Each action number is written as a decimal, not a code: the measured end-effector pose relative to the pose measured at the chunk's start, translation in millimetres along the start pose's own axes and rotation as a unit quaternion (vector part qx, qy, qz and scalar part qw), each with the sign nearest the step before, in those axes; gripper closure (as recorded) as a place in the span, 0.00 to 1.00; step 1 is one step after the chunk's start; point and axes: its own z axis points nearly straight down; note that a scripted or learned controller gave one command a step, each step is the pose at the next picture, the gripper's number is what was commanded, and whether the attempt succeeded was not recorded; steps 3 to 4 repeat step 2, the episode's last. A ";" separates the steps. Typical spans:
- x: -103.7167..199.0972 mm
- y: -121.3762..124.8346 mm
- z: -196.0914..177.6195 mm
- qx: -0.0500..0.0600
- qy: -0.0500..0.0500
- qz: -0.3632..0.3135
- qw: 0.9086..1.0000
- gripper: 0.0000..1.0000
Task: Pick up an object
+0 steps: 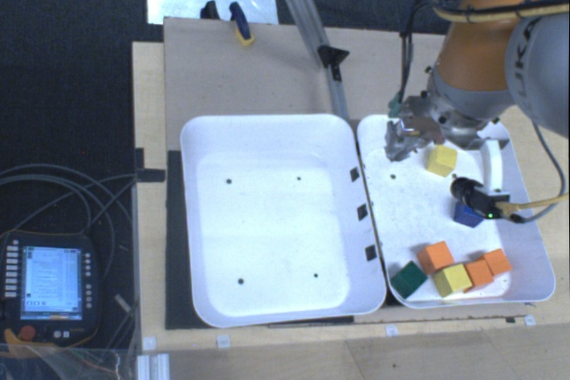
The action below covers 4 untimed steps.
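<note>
Nearest to us, at the front edge of the right bin [534, 276], sits a cluster of small blocks: a green block [409, 278], a yellow block [452, 279], and three orange blocks, one [435, 255] just behind the yellow one, one [478, 272] touching its right side, and one [497, 261] further right. Behind them, near the middle of that bin, lies a blue block [467, 214], partly hidden by a black part of our arm with a small green light.

Further back, a second yellow block [440, 160] lies alone on the white floor of the bin, tilted slightly. Our gripper [403, 141] hangs just to its left, close to the bin's back left corner. The metal fingers point down and nothing sits between them; we cannot tell from this slanted view whether they are spread or pressed together.

The left bin [191, 218] is beside it, the two touching along their inner walls. A handheld control screen [49, 285] rests on the floor at far left.

We judge the lone yellow block the easiest target. It looks light, rigid and smooth, likely wood or plastic, not fragile. We would grip it across two opposite flat faces, squarely, since a grip on its corners could make it slip or twist out.
</note>
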 end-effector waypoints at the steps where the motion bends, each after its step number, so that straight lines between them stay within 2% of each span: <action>1: 49.8 19.2 9.1 0.000 0.000 0.000 1.000 1.00; 2: 86.1 42.2 11.6 0.000 0.000 0.001 1.000 1.00; 4: 86.1 42.2 11.6 0.000 0.000 0.001 1.000 1.00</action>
